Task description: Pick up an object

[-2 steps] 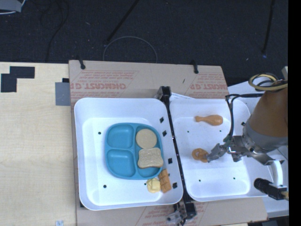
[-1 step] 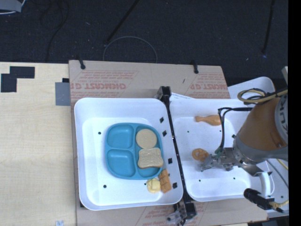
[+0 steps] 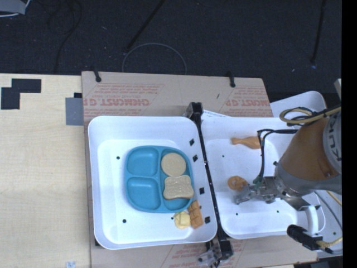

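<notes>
A small tan, rounded food piece (image 3: 236, 182) lies on the floor of the right bin (image 3: 245, 230), near that bin's centre. The gripper (image 3: 241, 197) stands just beside it at about 5 o'clock, its tips close to the piece; whether it is released or clenched cannot be told, and nothing can be seen held. A second tan piece, shaped like a drumstick (image 3: 247, 142), lies at 12 o'clock from the first, well apart. The arm (image 3: 307, 158) enters from 3 o'clock. At 9 o'clock, the left bin (image 3: 106, 216) holds a blue divided plate (image 3: 146, 178) bearing a round cracker (image 3: 173, 163) and a bread slice (image 3: 178, 188); yellow and orange bits (image 3: 188, 216) lie at the plate's 5 o'clock. Both bins rest on the worktop (image 3: 39, 172).
</notes>
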`<act>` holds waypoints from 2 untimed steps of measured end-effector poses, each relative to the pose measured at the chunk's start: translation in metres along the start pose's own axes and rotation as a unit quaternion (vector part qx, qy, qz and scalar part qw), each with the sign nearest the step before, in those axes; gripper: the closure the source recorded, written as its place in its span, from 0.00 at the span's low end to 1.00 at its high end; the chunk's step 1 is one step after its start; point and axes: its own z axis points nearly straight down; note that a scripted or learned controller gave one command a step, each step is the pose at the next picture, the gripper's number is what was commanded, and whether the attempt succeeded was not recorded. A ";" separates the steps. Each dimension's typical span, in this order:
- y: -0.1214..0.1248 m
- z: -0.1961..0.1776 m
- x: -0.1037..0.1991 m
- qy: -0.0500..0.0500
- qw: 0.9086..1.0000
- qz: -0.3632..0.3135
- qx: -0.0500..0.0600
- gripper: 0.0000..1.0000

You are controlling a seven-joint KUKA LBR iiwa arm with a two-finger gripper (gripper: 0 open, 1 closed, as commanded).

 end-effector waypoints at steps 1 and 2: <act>0.000 -0.011 -0.001 0.000 1.000 0.004 0.000 1.00; 0.006 -0.072 -0.006 -0.001 1.000 -0.001 -0.003 1.00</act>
